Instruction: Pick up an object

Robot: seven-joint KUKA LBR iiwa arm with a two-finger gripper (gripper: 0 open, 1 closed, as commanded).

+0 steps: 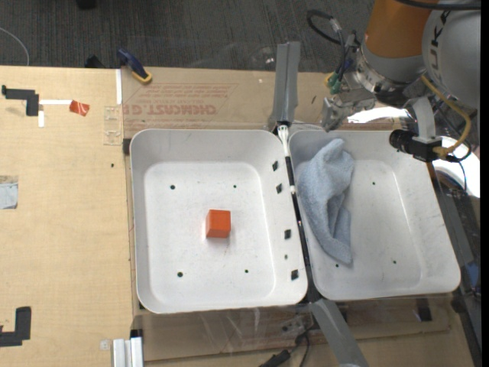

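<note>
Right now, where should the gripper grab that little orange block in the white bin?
Probably from straight above, pinching two opposite flat sides of the small orange cube-shaped block. It sits alone near the middle of the left shallow white bin, well away from the walls, so there looks to be room on every side.

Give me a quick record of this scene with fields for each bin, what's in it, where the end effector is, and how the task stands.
left bin: holds an orange block, near the middle of the floor, lying alone
right bin: holds a blue-grey cloth, crumpled along its left side
end effector: above the right bin's far left corner, just past the cloth's top edge
fingers: cannot tell open or shut
task status: nothing seen held; block and cloth both rest in their bins
</note>
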